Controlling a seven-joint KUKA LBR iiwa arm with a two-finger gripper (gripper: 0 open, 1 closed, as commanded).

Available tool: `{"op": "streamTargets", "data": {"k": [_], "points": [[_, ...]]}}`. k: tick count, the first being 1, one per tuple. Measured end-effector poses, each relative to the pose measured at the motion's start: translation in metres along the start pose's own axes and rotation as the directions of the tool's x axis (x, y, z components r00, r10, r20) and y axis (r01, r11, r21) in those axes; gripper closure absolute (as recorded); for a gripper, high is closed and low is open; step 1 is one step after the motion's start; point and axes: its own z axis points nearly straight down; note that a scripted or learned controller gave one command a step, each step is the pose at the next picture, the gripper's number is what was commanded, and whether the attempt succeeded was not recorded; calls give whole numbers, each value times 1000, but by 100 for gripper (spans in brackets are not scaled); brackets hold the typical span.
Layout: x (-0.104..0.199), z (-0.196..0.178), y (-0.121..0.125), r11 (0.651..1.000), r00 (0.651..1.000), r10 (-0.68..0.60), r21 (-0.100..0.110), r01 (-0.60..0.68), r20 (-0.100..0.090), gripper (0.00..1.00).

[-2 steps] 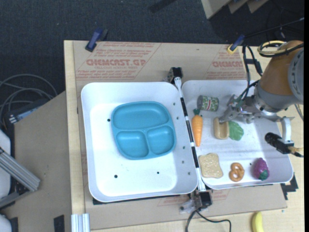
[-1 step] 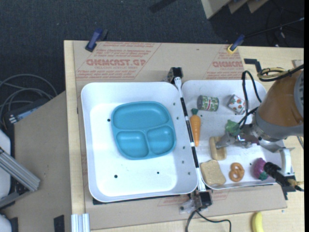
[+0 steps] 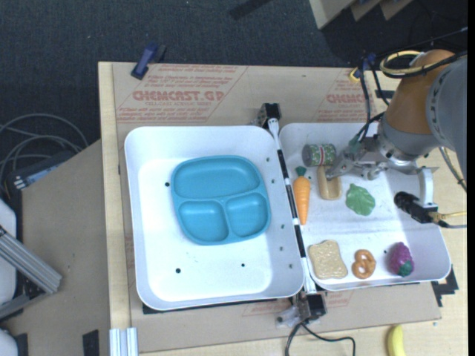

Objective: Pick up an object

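The tan bread roll (image 3: 329,184) stood in the right bin (image 3: 430,237), just under and touching the tip of the tool (image 3: 343,166); nothing showed whether the tool was clasped on it or released. Just above and left of the tool lay a green can (image 3: 320,154) on its side. Below and right of it sat a green leafy toy (image 3: 361,199), close to the roll. A carrot (image 3: 301,197) lay left of the tool, along the bin's inner wall. Well below the tool, near the front rim, sat a slice of bread (image 3: 327,259), a pretzel (image 3: 364,263) and a purple eggplant-like piece (image 3: 401,259) in a row. Far to the tool's left, the left bin (image 3: 148,221) held a blue divided plate (image 3: 220,198). The arm (image 3: 415,110) came in from the right, over the bench (image 3: 223,87).
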Motion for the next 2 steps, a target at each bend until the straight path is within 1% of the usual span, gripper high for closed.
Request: {"op": "streamTargets", "data": {"k": [1, 2], "points": [[-17, -1, -60, 1000, 1000, 2, 1, -2, 1, 0], [-15, -13, -58, 1000, 1000, 2, -4, -2, -3, 100]]}}
